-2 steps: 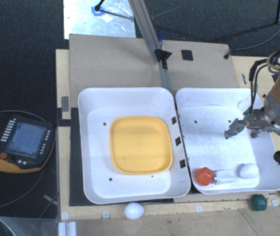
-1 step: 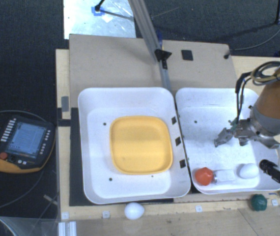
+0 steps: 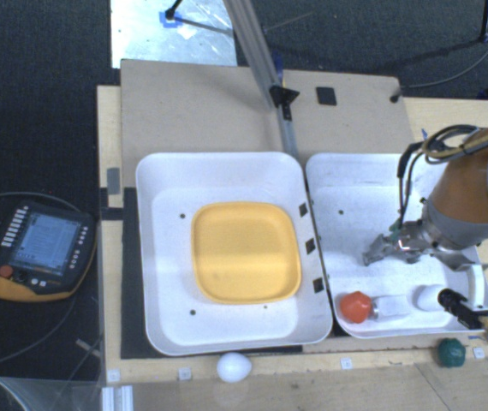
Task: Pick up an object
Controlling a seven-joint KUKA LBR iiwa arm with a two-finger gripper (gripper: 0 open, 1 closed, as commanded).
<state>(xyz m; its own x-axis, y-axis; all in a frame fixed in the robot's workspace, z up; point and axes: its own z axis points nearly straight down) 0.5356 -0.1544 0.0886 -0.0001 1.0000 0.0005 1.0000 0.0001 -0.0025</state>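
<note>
Approach stage, by the look of things, with nothing lifted yet. Find the gripper [image 3: 374, 254] up-view and slightly right of the red ball [image 3: 356, 306], apart from it, low over bare floor of the right bin [image 3: 351, 191]. Open or closed? Cannot tell from this slant, so no guessing. Nothing visibly clamped, nothing visibly touched.

On to the candidates. Start with the red ball itself, tucked near the bin's front wall and probably the nearest target. Just right of the ball, touching or nearly so: a small clear-looking piece [image 3: 389, 306], too washed-out to name. Further right of the ball: a white rounded object [image 3: 429, 298]. Left of the ball, in the neighbouring bin: a yellow plate [image 3: 246, 252], flat and likely awkward to pinch. Down-left of the ball, outside the bins: a white egg-shaped thing [image 3: 234, 367]. Down-right, also outside: a green ball [image 3: 451, 353].

Next move, as a judgement: slide down-view toward the ball, centre over it, straddle, drop, squeeze. Beware rolling, and beware nudging that clear piece.
</note>
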